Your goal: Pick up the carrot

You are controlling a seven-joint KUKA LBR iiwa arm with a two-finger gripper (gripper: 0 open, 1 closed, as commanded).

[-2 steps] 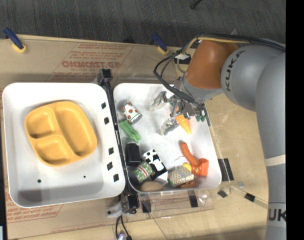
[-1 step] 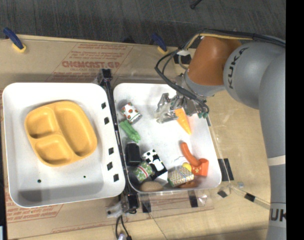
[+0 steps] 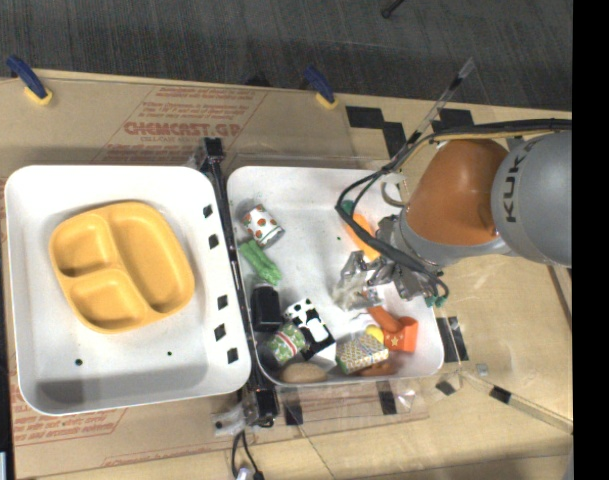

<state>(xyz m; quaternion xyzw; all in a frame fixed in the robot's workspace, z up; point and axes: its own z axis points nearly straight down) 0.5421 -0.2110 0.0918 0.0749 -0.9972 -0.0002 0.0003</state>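
While the grey KUKA arm (image 3: 529, 203) reaches in from the right, its gripper (image 3: 356, 280) hangs over the middle of the right-hand white bin (image 3: 294, 183), its fingers slightly apart with nothing seen between them. The carrot (image 3: 358, 234), a thin orange stick, lies just above the gripper and is partly hidden by the wrist. The letters "KU" read on the arm's grey shell, beside its orange band (image 3: 459, 193). Red print reading "CHEMCAST GP" marks the brown paper (image 3: 134, 118) covering the bench. A yellow divided tray (image 3: 122, 263) sits in the left bin (image 3: 24, 298). A small can (image 3: 261, 225), a green vegetable (image 3: 259, 262) and an orange carton (image 3: 399, 330) also lie in the right bin.
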